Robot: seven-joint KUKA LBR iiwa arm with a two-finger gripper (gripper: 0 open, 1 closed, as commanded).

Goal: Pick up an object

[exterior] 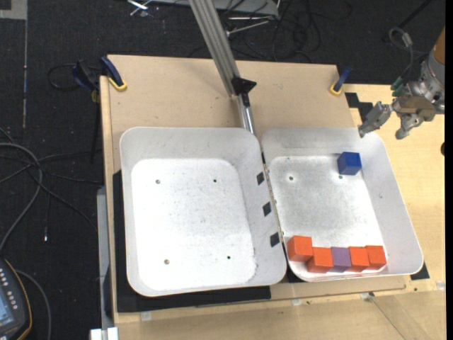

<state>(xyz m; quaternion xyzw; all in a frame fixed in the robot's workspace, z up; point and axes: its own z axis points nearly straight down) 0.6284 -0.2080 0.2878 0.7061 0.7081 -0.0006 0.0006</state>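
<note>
Two shallow white bins on wooden tabletop [184, 98]. Right bin [396, 211] held six cubes: one blue cube [349, 162] near far edge; row at near wall of four orange cubes [301, 246] plus one purple cube [341, 257]. Left bin [141, 147] speckled, rounded corners. Gripper [389, 122] hung above right bin's far right corner, jaws apart, nothing between.

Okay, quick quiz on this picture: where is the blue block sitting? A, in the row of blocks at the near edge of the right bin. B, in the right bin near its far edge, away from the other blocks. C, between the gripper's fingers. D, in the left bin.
B: the blue block lies alone near the far edge of the right bin, apart from the row of orange and purple blocks along the near edge.
</note>
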